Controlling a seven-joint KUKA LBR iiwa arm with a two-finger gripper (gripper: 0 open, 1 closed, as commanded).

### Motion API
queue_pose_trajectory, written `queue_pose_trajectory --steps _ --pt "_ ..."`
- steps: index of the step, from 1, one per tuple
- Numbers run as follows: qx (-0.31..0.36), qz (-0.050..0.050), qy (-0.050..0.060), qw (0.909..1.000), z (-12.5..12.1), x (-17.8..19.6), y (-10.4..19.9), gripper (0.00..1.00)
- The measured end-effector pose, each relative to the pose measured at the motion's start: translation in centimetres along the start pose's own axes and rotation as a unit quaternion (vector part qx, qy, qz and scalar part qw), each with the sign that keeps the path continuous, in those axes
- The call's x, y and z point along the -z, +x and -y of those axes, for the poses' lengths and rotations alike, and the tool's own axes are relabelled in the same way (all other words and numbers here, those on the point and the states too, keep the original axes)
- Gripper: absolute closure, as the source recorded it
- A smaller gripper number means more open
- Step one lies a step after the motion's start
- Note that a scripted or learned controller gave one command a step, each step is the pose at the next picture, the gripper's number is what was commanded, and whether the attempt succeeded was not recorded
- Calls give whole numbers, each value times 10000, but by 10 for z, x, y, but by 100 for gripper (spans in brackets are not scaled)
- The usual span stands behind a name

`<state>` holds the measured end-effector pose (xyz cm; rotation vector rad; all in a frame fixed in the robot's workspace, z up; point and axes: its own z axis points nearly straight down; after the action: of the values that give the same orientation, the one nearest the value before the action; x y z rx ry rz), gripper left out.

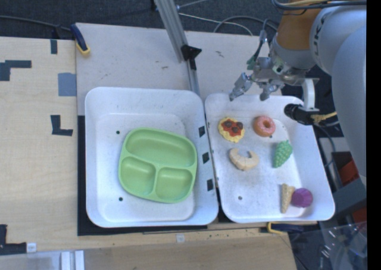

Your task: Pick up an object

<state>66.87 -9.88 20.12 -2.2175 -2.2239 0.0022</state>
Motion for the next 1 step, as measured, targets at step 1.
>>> queue_pose_trajectory --steps 1 --pt "0 3 1 10000 0 0 0 0"
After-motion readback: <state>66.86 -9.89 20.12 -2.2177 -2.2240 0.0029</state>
